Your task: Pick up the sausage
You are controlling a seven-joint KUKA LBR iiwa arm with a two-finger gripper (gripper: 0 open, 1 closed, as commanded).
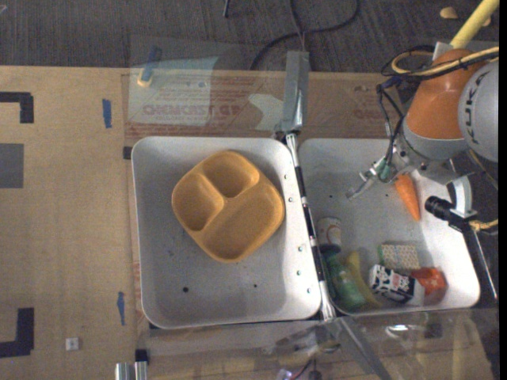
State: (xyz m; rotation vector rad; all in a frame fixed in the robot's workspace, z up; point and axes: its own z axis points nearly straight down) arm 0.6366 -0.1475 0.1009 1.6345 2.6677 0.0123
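Right bin (pixel 341 165) bears the sausage (pixel 409 197), lengthwise far-to-near, slightly slanted.

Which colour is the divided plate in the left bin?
The divided plate is yellow-orange, seen clearly in the camera view.

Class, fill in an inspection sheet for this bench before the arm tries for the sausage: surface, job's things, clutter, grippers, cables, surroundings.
Surface: left bin and right bin side by side on a brown bench.
Job's things: sausage not surely identified; the reddish item in the right bin's near corner may be it.
Clutter: yellow divided plate in left bin; carrot, green bottle, carton, waffle in right bin.
Grippers: gripper over the right bin's far part, beside the carrot; no item seen in it.
Cables: black cable looped on the floor.
Surroundings: blue tape on the bench.
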